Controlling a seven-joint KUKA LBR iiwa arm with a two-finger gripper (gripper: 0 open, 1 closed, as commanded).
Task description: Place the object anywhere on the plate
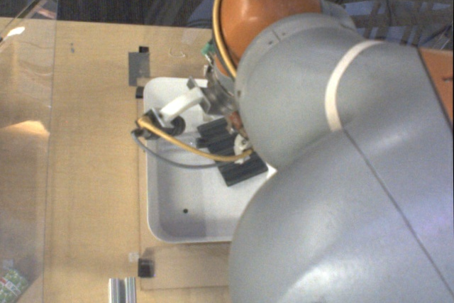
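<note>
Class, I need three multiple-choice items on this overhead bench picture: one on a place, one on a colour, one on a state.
1. Where does the arm enter the picture?
A. from the right
B. from the left
C. from the top left corner

2. What colour is the band above the wrist?
A. blue
B. orange
C. green

3. How does the end effector stand to the white bin?
A. over the bin
B. parked on the bare bench left of it
C. beyond the bench's far edge

Answers: 1 A, the grey bulk fills the right side. 2 B, the dome is orange. 3 A, white bin floor lies beneath it.
</note>
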